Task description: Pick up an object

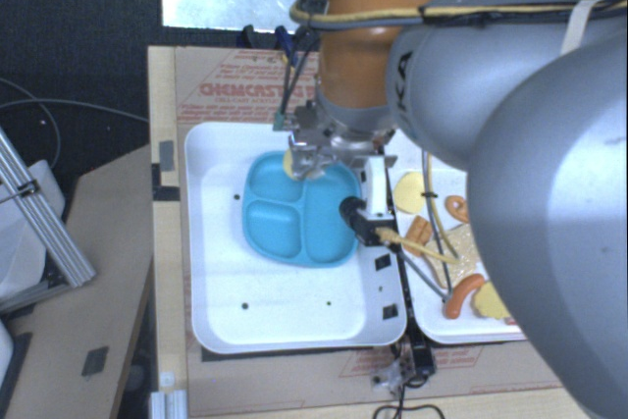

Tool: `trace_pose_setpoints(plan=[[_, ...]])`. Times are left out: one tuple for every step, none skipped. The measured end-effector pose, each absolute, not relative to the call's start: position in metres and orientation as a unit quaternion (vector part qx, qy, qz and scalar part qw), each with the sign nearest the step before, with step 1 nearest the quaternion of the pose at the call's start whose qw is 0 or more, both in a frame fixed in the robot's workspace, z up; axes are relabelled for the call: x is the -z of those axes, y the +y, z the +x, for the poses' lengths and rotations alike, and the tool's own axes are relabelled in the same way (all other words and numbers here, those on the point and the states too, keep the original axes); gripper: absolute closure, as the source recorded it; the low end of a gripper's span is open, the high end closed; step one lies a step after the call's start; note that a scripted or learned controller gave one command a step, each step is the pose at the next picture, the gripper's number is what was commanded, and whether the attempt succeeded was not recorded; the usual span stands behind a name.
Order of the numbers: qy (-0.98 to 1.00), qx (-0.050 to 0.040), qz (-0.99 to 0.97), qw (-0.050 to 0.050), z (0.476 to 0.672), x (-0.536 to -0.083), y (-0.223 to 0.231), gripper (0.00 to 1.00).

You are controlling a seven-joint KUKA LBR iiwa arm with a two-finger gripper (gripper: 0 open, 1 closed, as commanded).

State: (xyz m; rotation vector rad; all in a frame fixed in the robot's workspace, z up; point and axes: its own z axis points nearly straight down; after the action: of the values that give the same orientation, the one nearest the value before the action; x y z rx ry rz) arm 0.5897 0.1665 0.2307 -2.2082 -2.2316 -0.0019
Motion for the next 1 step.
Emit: trace_pose_setpoints(plan=[[-0.71, 0.0009, -0.705, 0.001, 0.5109, -0.2949, 0.1701, 1.0]])
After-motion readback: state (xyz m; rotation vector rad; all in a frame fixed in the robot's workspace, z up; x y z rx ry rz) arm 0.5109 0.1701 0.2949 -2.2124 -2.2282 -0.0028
